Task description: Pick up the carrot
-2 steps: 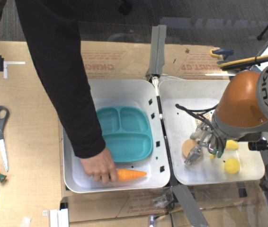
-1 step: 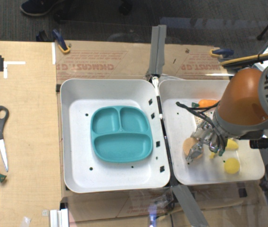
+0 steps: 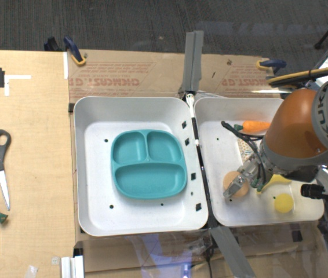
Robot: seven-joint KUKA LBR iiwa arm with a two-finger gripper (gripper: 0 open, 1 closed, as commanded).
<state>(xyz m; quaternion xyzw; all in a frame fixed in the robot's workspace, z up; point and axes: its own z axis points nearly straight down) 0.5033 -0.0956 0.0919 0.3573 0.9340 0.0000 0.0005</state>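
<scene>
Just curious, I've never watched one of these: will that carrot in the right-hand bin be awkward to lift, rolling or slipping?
Probably somewhat. The carrot looks smooth and tapered, so it may slip. Being round, it could roll if nudged. It looks rigid rather than floppy. It lies by the bin's far wall, partly behind the arm, and the pincer hovers elsewhere.

Arm [image 3: 294, 132] overhangs carrot [image 3: 255, 126]; black cable [image 3: 236, 131] beside it; left side open.
</scene>
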